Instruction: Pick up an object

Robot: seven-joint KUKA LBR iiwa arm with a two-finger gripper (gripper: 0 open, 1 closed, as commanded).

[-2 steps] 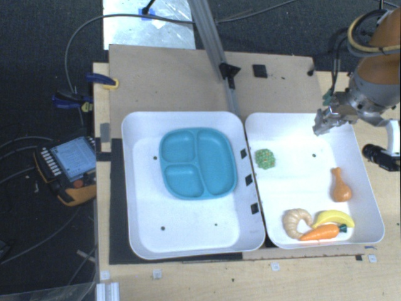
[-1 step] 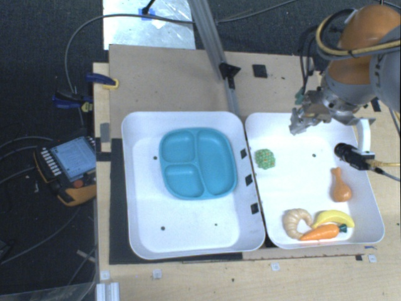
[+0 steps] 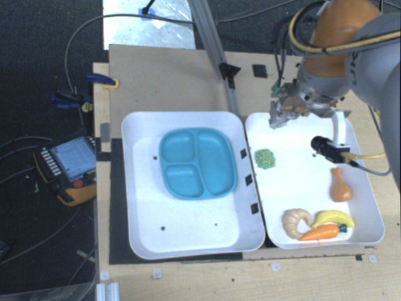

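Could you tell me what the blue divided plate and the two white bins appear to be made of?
The blue divided plate looks like moulded plastic: uniform colour, rounded compartment ridges, a soft satin sheen. The left bin and the right bin also look like plastic, smooth and matte white with rounded corners and thin raised rims, though painted metal cannot be ruled out from this view.

No legible text, labels, brand marks or numbers found anywhere in view; the handheld device (image 3: 67, 162) lying left of the table (image 3: 163, 74) has a screen too blurred to read.
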